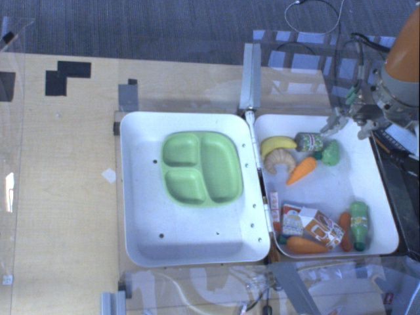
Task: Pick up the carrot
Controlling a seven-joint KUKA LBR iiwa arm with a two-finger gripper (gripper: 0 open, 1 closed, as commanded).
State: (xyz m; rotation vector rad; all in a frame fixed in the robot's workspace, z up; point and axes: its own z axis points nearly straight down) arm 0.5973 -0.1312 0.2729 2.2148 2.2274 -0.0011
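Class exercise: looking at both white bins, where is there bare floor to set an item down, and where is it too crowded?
Left bin: bare white floor rings the green divided plate, widest along the near edge. Right bin: an open patch lies mid-floor, between the carrot above and the snack box below. Crowded: its far-left corner around the banana and croissant, and its near edge.

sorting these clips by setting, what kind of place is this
Most likely a robotics lab bench, not a real kitchen. A robot arm reaches over two white bins, one holding a green divided plate, the other toy food such as a carrot and banana. Loose cables lie on carpet behind.
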